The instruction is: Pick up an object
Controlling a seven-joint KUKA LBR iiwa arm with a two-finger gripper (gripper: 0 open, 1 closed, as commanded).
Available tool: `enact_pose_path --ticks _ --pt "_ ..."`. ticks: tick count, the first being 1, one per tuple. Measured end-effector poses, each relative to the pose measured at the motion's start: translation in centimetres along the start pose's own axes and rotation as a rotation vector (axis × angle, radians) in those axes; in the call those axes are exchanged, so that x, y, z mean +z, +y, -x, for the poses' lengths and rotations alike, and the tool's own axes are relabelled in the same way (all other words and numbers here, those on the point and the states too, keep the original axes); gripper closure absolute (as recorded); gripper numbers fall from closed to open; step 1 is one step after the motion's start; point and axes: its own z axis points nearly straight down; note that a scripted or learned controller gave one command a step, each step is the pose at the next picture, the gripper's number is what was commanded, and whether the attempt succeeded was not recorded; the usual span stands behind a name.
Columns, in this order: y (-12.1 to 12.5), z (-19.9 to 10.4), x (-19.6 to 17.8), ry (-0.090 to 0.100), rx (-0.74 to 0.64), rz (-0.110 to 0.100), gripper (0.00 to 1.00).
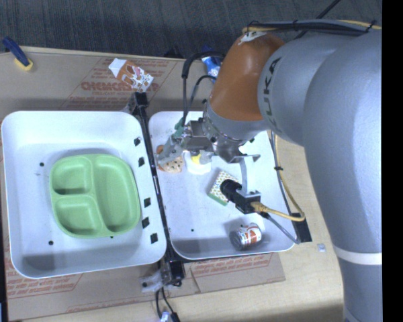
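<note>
Robot arm reaching into the right of 2 white bins to pick up an object

The gripper [188,141] is low at the upper left of the right bin [201,240], apparently placed to take the small brown-and-white item [170,161] just beside it; whether its jaws are spread or closed I cannot tell. Loose in that bin, as pick candidates: 1 yellow-and-white piece [199,163], 1 green patterned packet [221,186], 1 small can [246,236] on its side at lower right. The left bin [20,180] holds 1 green divided tray [94,194] with 3 compartments
</note>
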Motion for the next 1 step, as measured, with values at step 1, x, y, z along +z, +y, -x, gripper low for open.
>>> enact_pose_path --ticks 1 --pt "0.00 0.00 0.00 0.000 0.000 0.000 0.00"
